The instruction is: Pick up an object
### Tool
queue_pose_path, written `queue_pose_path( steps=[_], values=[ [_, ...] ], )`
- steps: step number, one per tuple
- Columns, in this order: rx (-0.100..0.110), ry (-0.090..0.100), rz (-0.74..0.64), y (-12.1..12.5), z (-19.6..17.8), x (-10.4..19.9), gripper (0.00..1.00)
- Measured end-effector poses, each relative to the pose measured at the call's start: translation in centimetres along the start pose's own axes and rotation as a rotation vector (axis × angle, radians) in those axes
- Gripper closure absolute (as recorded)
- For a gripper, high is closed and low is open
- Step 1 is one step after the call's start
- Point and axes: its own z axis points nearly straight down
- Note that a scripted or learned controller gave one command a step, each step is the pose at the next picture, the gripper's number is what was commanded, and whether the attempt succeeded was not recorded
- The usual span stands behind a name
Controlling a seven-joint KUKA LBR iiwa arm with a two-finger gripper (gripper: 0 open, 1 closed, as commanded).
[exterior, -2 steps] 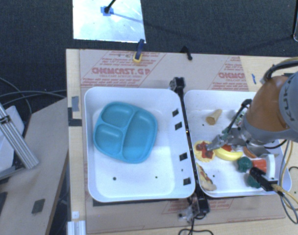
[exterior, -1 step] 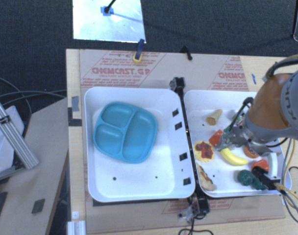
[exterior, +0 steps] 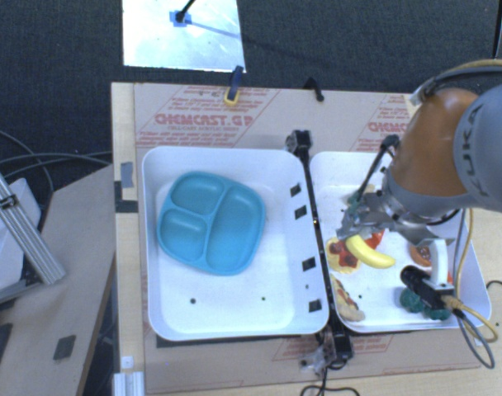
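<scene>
Nearest the lens, the right bin (exterior: 482,291) holds a yellow banana (exterior: 369,252) among small toys. Directly above the banana hangs the gripper (exterior: 358,223); whether its fingers are parted or closed cannot be told.

A sky-blue plastic plate with three compartments (exterior: 210,222) lies flat inside the left shallow white bin (exterior: 164,304), toward its upper left. Behind that bin, a shiny square metal sheet (exterior: 182,23) rests on the dark floor. Left of it, a ribbed aluminium bar (exterior: 20,225) runs slantwise.
</scene>
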Motion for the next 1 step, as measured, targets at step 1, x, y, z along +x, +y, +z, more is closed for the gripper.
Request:
queue_pose_path(
  steps=[1],
  values=[
    [0.003,0.0,0.0,5.02,0.55,7.87,1.0]
  ],
)
